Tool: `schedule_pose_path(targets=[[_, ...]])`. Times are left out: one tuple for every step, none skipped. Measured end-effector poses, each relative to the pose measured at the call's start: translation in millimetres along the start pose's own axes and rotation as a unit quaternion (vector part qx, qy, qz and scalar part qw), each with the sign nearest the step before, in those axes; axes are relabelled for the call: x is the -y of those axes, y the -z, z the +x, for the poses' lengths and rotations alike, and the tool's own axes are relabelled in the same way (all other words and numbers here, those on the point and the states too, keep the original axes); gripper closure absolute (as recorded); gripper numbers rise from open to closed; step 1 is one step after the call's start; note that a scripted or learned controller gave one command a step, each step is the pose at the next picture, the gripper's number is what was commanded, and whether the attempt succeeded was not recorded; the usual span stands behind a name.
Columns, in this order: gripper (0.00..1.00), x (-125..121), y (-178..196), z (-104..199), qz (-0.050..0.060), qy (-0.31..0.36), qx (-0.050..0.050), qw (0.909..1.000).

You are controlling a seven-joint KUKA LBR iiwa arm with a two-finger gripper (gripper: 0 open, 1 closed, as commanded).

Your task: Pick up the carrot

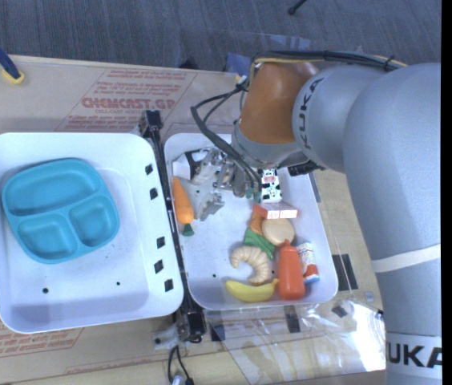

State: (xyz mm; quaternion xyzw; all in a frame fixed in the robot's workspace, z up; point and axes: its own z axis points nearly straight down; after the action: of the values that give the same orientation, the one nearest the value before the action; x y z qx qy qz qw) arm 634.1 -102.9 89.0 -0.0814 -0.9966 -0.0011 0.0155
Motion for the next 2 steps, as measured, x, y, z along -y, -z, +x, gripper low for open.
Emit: schedule_pose_path(targets=[[0.00,3.1,2.1,19.6,0.002,-0.278,0.015,0.9604],[0.00,-5.0,2.0,15.6,-0.005,-0.439,0.013,0.8984]])
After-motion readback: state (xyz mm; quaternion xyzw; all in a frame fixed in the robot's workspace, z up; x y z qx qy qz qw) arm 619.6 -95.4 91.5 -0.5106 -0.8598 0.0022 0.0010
